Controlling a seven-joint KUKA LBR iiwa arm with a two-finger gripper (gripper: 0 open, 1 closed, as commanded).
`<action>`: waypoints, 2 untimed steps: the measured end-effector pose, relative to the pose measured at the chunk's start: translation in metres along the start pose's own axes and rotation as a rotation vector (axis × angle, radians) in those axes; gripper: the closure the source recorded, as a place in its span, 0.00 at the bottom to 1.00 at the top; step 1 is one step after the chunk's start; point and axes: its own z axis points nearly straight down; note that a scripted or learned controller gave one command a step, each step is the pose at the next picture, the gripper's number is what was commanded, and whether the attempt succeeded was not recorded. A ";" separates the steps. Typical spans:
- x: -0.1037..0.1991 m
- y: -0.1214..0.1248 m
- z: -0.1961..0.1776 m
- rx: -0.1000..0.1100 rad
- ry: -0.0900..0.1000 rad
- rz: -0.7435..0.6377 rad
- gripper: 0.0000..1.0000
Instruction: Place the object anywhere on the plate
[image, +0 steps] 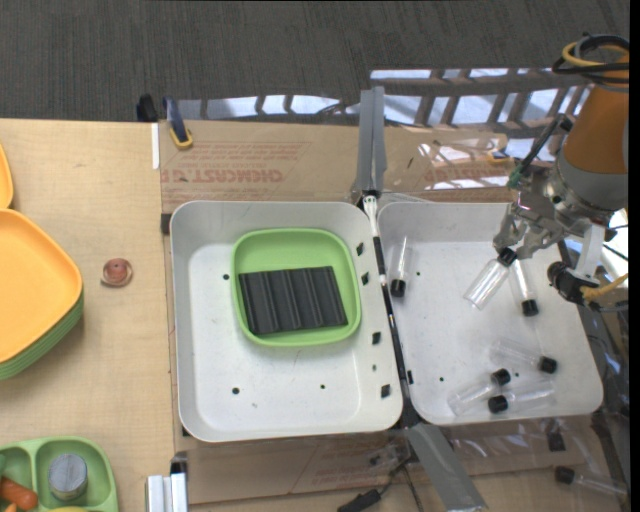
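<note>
A green plate (296, 250) sits in the left white bin (210, 400) with a black ridged mat (292, 300) lying on it. Several clear tubes with black caps lie in the right white bin (440, 330). My gripper (522, 243) is low over that bin's far right part. One tube (487, 282) slants down-left from it, its cap right at the gripper's tip. A second tube (524, 288) lies just below the gripper, cap toward the front. Whether either tube is held cannot be made out.
Another tube (400, 262) lies by the divider between the bins, and more tubes (500, 390) lie at the right bin's front. An orange tray (35, 290) and a small red knob (117, 270) are on the wooden bench to the left. A metal frame (470, 95) runs behind the bins.
</note>
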 end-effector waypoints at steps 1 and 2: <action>0.002 -0.030 0.018 0.002 0.001 -0.067 1.00; 0.008 -0.076 0.019 0.000 0.002 -0.173 1.00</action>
